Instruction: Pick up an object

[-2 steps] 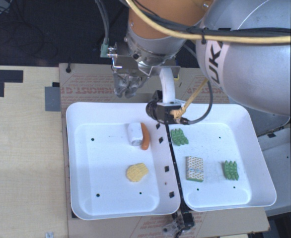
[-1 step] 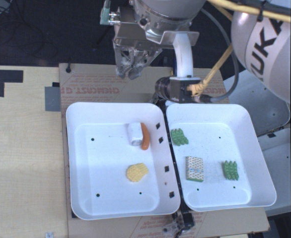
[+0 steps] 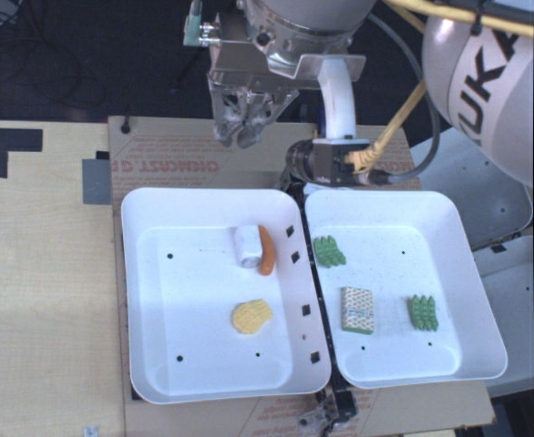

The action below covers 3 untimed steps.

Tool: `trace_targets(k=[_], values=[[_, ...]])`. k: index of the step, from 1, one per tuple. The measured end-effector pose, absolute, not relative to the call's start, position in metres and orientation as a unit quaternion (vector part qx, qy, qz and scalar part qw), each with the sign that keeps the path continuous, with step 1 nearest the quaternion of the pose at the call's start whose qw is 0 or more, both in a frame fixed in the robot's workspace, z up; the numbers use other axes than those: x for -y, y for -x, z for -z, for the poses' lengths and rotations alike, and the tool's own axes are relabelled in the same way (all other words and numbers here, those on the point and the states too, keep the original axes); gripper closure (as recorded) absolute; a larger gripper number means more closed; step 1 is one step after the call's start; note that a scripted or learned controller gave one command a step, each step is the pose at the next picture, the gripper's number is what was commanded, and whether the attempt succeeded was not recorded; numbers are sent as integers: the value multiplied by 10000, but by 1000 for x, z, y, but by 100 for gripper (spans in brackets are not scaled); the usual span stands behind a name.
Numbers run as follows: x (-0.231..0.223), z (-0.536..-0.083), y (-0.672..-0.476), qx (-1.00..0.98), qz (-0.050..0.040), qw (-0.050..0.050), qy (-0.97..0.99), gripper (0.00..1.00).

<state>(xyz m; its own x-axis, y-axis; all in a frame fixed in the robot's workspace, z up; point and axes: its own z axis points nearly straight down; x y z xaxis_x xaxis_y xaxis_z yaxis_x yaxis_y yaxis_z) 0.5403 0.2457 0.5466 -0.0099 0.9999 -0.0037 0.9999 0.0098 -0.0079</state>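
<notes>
Gripper [image 3: 246,127] hangs high at 12 o'clock, fingers together, holding nothing. Best approach: open, drop straight onto carrot [image 3: 266,249] in left bin [image 3: 148,335].

A pale wood-grain bench top [image 3: 39,271] marked with dark grey squares is seen at left. Brown printed cardboard sheeting [image 3: 171,157] is laid beneath. Black floor with loose cables [image 3: 16,3] is noted behind.
</notes>
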Motion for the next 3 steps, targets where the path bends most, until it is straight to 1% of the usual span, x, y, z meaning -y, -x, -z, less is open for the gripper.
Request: trace_targets(k=[2,3], values=[[-248,-565,-540,7149,-86,36,6992,100],[-141,-536,-522,7036,-37,11,7106,100]])
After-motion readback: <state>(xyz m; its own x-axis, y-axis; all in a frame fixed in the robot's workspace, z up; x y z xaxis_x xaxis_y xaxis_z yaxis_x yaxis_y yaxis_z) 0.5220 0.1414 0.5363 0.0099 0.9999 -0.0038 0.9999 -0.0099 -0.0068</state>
